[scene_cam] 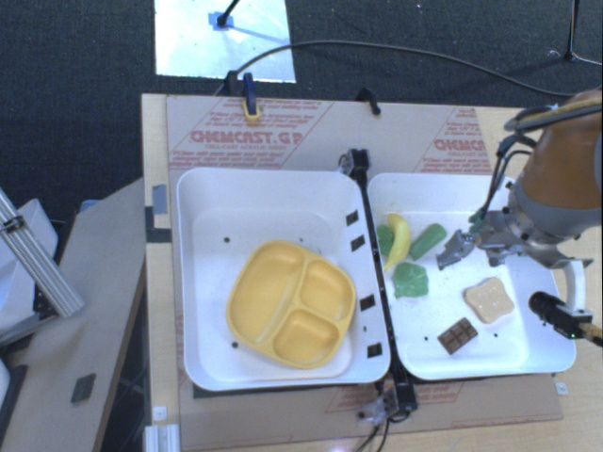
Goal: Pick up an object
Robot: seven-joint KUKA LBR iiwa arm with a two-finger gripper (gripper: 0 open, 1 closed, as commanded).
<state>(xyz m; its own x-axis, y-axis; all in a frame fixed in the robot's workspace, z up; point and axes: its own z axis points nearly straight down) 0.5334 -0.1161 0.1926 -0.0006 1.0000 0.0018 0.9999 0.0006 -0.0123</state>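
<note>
The right bin [424, 196] holds a yellow banana [399, 236], a green pickle [427, 241] beside it, a green leafy piece [410, 280], a slice of toast [488, 299] and a brown chocolate bar [458, 335]. My gripper [456, 250] hangs over the middle of this bin, just right of the pickle and up-left of the toast. Nothing shows in its grasp. The grey and orange arm comes in from the right edge.
In the left bin [203, 252] lies a yellow divided plate [290, 301]. A black divider with clips [369, 262] runs between the two bins. Both bins rest on a cardboard sheet [283, 130].
</note>
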